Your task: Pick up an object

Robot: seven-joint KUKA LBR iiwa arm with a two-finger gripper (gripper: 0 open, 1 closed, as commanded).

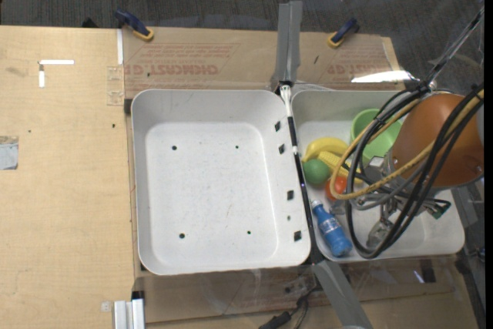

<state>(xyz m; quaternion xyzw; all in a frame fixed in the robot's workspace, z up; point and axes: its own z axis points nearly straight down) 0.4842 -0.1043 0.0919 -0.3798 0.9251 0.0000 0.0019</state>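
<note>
The right bin (447, 243) holds a pile of small things. A light green cup (370, 127) lies at the back, with a yellow banana (327, 150) in front of it. Next to the banana sit a green ball (314, 170) and a small orange-red piece (339, 185). A blue bottle (331, 229) lies near the front left corner. My arm, with its orange band (443, 139), hangs over this bin from the right. My gripper (383, 216) is low in the bin, right of the bottle, behind loops of black and yellow cable.
The left white bin (142, 166) sits beside the right one, with a grey divider post (288, 42) at the back between them. Two clamps (135, 25) (343, 32) hold cardboard at the rear. Bare wooden bench (62, 166) lies to the left.
</note>
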